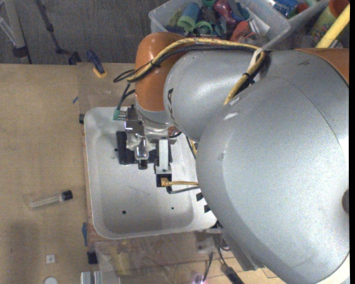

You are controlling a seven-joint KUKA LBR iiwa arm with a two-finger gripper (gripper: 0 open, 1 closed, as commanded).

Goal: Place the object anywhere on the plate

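Observation:
My gripper (142,160) hangs low over the back part of the left white bin (105,216), close to its floor. The big grey arm with its orange band (158,61) reaches in from the right and hides the right bin and much of the left bin's right side. Nothing shows between the gripper and the bin floor. Two small dark specks (123,211) mark the floor in front of the gripper.
A small clear tube with a black cap (50,198) lies on the wooden bench left of the bin. A clear box of colourful toys (222,16) stands at the back. A blue clip (99,69) lies near the bin's far left corner.

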